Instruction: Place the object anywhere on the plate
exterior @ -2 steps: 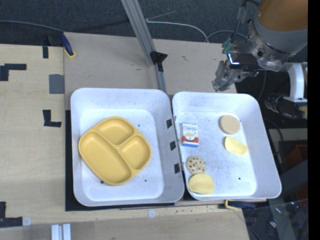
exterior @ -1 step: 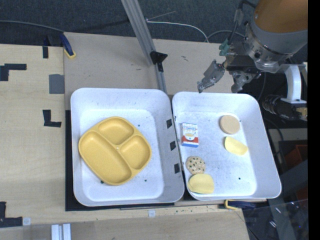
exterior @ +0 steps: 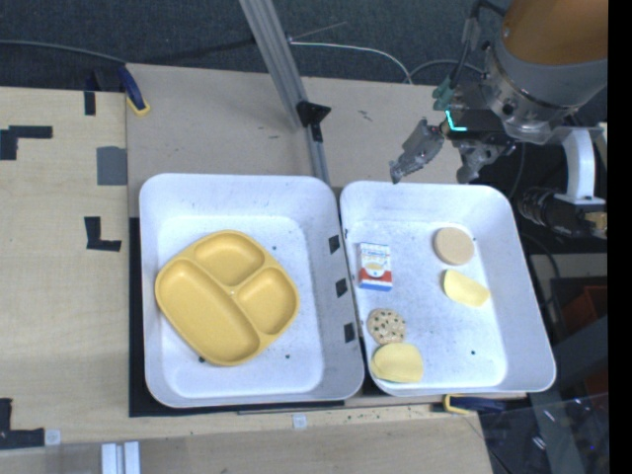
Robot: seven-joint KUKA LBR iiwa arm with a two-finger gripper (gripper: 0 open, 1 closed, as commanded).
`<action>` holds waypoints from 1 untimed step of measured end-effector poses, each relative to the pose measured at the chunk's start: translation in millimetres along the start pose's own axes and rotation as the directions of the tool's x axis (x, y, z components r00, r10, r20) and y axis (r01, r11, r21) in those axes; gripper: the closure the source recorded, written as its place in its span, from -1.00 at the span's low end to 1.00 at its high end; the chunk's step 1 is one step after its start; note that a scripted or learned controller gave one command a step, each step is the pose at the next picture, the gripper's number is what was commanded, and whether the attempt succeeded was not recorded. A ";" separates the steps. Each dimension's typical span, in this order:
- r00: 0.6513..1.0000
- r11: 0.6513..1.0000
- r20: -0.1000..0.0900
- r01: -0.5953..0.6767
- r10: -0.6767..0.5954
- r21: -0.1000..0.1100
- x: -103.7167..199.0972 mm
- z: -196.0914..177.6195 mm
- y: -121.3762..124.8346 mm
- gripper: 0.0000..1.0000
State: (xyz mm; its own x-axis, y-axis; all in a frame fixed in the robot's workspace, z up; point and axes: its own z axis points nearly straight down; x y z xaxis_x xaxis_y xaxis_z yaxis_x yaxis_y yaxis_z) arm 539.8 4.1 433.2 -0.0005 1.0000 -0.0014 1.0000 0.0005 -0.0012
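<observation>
A yellow three-compartment plate (exterior: pixel 227 295) lies in the left bin (exterior: pixel 168 200). The right bin (exterior: pixel 504 255) holds a small white, red and blue carton (exterior: pixel 375 266), a chocolate-chip cookie (exterior: pixel 386 324), a pale yellow piece (exterior: pixel 397 362) at the front, a tan round piece (exterior: pixel 454 245) and a yellow piece (exterior: pixel 465 288) on the right. My gripper (exterior: pixel 439 161) hangs above the far edge of the right bin, open, with nothing between its fingers.
A grey metal post (exterior: pixel 281 67) slants from the top down to the gap between the bins. Cables (exterior: pixel 365 52) run across the bench behind the bins. Dark tape marks (exterior: pixel 99 230) sit on the bench at the left.
</observation>
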 end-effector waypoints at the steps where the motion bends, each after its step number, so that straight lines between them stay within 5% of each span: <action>1: 1.000 1.000 0.000 0.000 0.000 0.000 -0.1 0.0 0.0 -1.00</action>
State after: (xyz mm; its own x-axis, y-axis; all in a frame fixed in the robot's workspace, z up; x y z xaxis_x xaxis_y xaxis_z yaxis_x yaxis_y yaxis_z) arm 539.8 4.0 433.2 -0.0006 1.0000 -0.0015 1.0000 0.0006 -0.0012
